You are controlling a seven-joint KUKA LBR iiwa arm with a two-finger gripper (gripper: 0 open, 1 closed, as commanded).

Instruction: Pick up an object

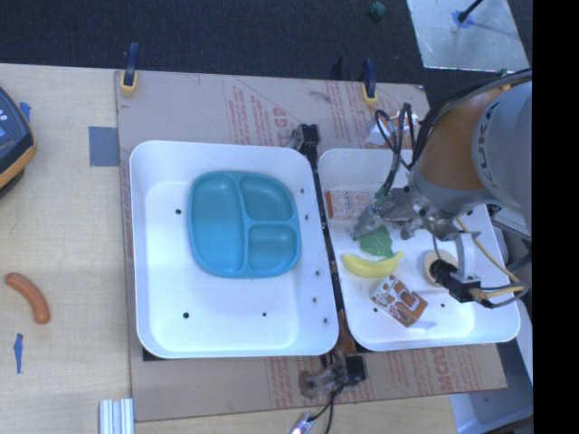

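The right bin [425, 340] holds a green leafy piece [376, 241], a yellow banana [371, 264] just below it, a brown and white packet [399, 301] near the front, and a small pale ring-shaped thing [438, 269] on the right. My gripper [391, 217] hangs low over this bin, just above and to the right of the green piece. The arm's grey and orange body hides the bin's far right part. The view does not reveal anything held in the gripper.
The left bin [163, 324] holds a blue divided plate [244, 223]. A red and white label [336, 204] lies by the right bin's left wall. On the bench at far left lie a sausage [29, 297] and a dark device [11, 143].
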